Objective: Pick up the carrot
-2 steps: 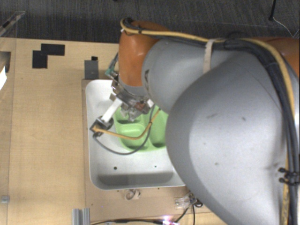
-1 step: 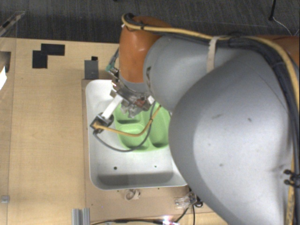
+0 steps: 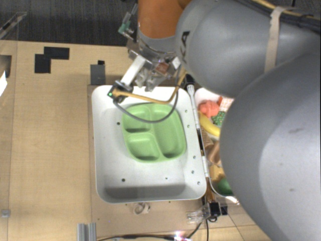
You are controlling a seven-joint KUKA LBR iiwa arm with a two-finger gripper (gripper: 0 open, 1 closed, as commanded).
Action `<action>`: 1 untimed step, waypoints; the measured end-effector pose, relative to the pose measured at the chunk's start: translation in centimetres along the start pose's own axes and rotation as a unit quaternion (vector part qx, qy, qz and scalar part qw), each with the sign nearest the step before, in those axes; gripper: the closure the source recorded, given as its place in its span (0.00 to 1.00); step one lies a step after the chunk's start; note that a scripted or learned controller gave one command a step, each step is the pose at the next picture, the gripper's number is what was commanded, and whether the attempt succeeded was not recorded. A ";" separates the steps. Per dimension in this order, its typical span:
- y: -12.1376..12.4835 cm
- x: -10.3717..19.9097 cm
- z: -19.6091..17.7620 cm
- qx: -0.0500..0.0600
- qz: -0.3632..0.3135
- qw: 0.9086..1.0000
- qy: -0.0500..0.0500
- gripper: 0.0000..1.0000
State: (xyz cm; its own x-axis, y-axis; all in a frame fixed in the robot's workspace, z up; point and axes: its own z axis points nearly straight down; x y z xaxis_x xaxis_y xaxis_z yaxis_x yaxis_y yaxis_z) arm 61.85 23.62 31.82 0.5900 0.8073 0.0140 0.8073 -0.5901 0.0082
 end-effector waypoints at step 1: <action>-0.1 -0.1 0.5 0.002 0.000 1.000 -0.004 0.00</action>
